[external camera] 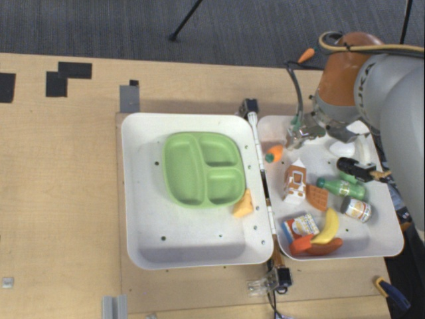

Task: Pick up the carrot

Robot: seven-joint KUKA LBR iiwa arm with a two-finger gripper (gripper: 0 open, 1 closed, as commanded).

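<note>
The carrot (273,154), a small orange piece with a green top, lies in the right bin (392,241) near its left wall at the far end. My gripper (297,135) hangs over the same bin's far left part, just up and to the right of the carrot and apart from it. Nothing shows between the gripper and the carrot.
The right bin also holds a small carton (295,182), a green bottle (342,188), a can (357,209), a banana (328,225), a red item (317,245) and a blue-white packet (302,225). In the left bin (146,244) are a green divided plate (202,169) and a yellow wedge (243,205).
</note>
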